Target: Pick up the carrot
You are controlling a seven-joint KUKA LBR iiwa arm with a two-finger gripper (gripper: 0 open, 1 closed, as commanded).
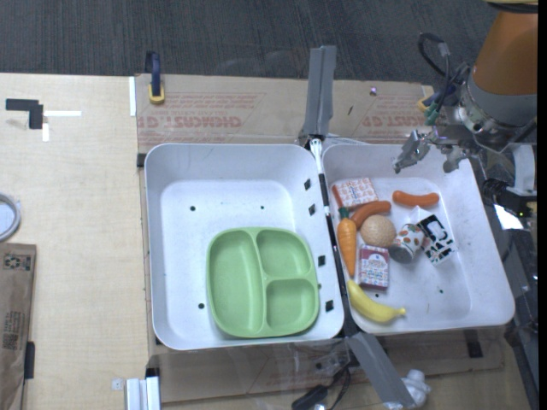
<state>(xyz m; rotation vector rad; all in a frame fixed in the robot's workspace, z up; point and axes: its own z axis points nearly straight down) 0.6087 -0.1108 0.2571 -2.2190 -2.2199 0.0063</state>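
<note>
The carrot [347, 246] is orange with a small green top. It lies along the left wall of the right bin [479, 301], its top pointing toward the back. My gripper [430, 157] hangs over the back right part of that bin, well to the right of and behind the carrot. Its two fingers are spread apart with nothing between them, so it is open.
Close around the carrot lie a snack packet [353, 191], a reddish sausage [371, 211], a tan ball [378, 231], a red box [373, 267] and a banana [374, 307]. Further right are an orange sausage [416, 199], a small can [408, 243] and a black-and-white piece [437, 237]. A green divided plate [263, 282] sits in the left bin [171, 195].
</note>
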